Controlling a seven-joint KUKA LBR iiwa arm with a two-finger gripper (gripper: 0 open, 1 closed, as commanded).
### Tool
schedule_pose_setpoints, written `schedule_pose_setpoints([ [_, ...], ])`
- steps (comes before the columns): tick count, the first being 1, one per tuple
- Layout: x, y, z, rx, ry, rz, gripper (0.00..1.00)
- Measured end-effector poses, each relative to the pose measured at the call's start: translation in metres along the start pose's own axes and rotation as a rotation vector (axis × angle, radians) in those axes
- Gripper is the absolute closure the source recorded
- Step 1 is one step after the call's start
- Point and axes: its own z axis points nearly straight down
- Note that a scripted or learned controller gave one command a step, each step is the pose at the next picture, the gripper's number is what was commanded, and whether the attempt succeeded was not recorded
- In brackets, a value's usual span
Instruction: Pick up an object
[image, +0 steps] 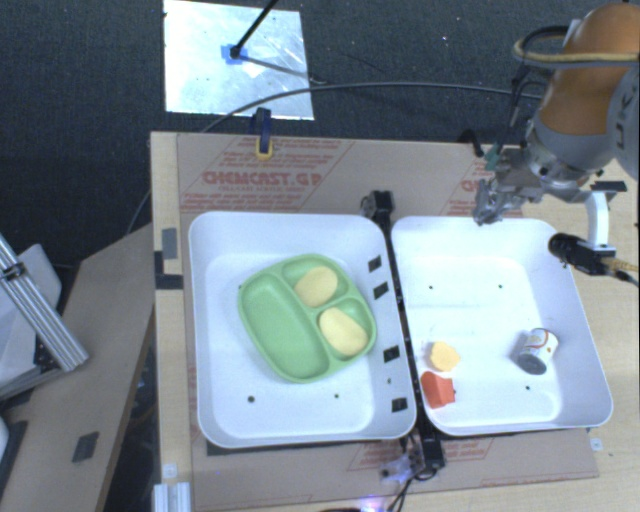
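The right bin (560, 300) holds three small objects: a yellow-orange piece (444, 355), a red block (438, 389) just below it, and a small grey-and-white cup lying on its side (535, 350). My gripper (487, 211) hangs over the far rim of the right bin, well away from all three. Nothing shows between its fingertips.
The left bin (220, 400) holds a green divided tray (290, 330) with two yellow pieces (317, 286) (343, 331) in its small compartments. A black divider (390, 300) runs between the bins. A blue clamp (262, 130) stands at the board's far edge.
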Motion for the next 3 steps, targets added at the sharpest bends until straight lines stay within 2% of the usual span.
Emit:
schedule_pose_setpoints([
  [1, 0.061, 0.007, -0.001, 0.000, 0.001, -0.001, 1.00],
  [2, 0.115, 0.001, 0.012, 0.001, 0.001, 0.000, 1.00],
  [3, 0.165, 0.011, 0.010, -0.001, 0.001, 0.000, 1.00],
])
